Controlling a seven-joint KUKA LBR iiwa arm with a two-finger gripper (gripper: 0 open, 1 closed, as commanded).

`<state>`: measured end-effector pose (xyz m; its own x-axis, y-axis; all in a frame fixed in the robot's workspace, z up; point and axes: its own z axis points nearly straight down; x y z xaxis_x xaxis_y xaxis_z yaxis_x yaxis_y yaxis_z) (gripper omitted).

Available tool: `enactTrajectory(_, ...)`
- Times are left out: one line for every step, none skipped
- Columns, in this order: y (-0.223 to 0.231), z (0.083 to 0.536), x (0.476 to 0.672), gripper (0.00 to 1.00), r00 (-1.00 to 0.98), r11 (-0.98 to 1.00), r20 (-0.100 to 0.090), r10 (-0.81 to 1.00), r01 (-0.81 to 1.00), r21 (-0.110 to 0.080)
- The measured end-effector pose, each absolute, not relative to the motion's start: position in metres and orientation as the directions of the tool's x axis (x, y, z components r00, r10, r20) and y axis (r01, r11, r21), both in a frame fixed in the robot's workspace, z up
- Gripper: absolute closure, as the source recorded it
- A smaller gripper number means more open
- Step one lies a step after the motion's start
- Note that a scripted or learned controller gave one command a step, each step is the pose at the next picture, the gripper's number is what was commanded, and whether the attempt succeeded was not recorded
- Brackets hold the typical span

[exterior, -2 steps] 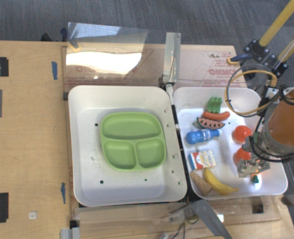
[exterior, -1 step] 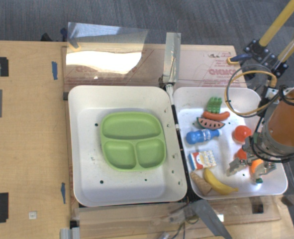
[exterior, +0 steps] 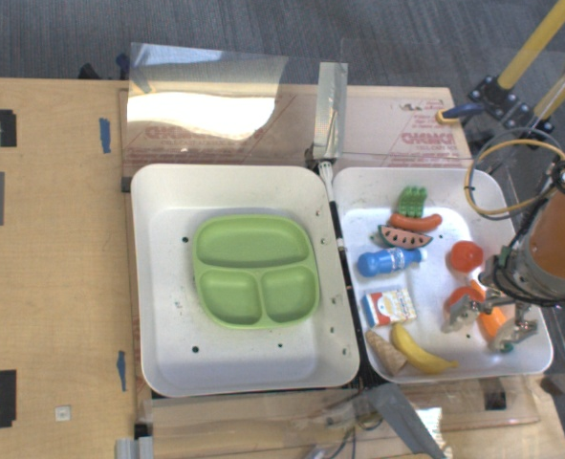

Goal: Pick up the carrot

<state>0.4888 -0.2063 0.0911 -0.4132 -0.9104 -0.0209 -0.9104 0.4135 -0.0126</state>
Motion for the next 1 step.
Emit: enactTrajectory(-0.2087,0.1016,0.4901,1.0,-0.416,0.416,-0.018,-0.909,-0.909,-0.02)
